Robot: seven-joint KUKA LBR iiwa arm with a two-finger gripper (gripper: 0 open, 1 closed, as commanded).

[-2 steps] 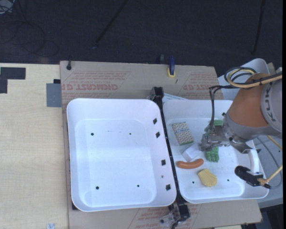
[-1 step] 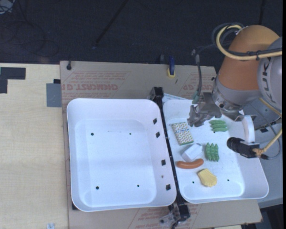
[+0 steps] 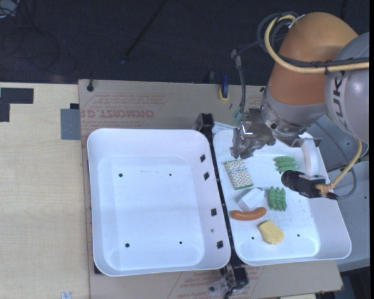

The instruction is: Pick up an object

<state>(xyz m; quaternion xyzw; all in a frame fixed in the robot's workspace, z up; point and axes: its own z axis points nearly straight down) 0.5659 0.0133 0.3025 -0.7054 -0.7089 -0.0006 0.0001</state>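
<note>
My gripper hangs over the upper left corner of the right bin, right of frame centre. It is dark and blurry from above, so I cannot tell how wide it stands. My arm, orange and grey, comes in from the upper right of the frame.

All the pickable things lie in the right bin:
- The green-and-white checkered block sits just below my gripper, tilted a little. I cannot tell whether they touch.
- The white block lies just below and right of the checkered block.
- The green pod piece is just beside the white block, on its right.
- The second green pod piece lies higher, toward the bin's upper right and apart from the first.
- The orange sausage lies almost level, just under the white block.
- The yellow lump is lower right of the sausage, near the bin's lower wall.

The left bin fills the frame centre, side by side with the right one. Black clips run along the seam. Both bins rest on a cardboard sheet with red print, and the pale wood bench takes up the left of the frame.
</note>
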